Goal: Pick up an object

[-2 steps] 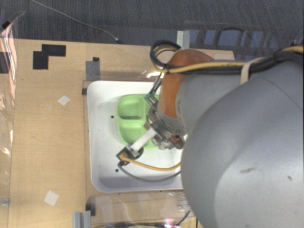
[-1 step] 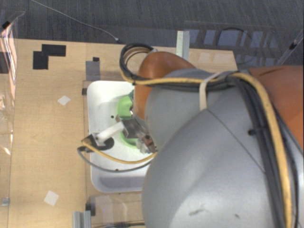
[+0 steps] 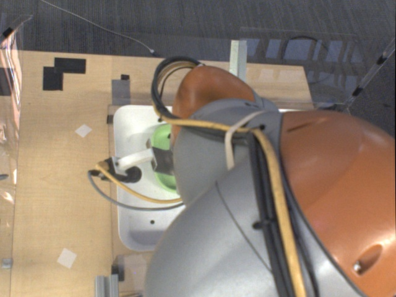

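The arm [image 3: 266, 197] takes up most of the view from the right, its wrist reaching down into the white bin [image 3: 133, 228] on the left of the desk [image 3: 55, 184]. A green object [image 3: 162, 140] lies in that bin, partly covered by the wrist; it looks rounded, but its full shape is hidden. The gripper [image 3: 162, 159] sits right at the green object, and I cannot tell whether it is open, closed or gripping anything, because the arm blocks it. A yellow cable [image 3: 142, 197] loops over the bin's left part. To do this step well, I judge the grip should close squarely across the green object, then lift straight up slowly, keeping the cable from snagging on the bin rim.
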Robot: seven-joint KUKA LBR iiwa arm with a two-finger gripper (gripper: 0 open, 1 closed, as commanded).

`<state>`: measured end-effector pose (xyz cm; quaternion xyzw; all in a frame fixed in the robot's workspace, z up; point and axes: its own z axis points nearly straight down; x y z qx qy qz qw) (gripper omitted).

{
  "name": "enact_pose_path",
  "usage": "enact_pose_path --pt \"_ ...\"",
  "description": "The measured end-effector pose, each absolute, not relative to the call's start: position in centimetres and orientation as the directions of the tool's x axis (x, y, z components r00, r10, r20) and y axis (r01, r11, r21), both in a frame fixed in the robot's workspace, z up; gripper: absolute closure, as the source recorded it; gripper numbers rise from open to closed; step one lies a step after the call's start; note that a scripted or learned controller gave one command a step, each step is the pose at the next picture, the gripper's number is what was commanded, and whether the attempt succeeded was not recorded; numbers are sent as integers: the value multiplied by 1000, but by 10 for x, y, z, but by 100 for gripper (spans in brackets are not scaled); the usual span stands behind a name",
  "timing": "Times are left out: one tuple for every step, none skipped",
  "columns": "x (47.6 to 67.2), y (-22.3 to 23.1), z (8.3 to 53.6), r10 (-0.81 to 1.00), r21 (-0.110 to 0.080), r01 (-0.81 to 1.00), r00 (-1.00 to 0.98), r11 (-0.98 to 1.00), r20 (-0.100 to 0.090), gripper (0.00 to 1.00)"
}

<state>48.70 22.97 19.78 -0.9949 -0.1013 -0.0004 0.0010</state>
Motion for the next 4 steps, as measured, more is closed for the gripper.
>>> enact_pose_path --pt "487 235 248 654 1 654 756 -756 1 100" --pt "487 234 208 289 -1 289 957 -957 -2 100" --pt "489 235 220 291 -3 291 957 -957 3 100" --pt "487 234 205 201 -1 201 979 -979 1 100"
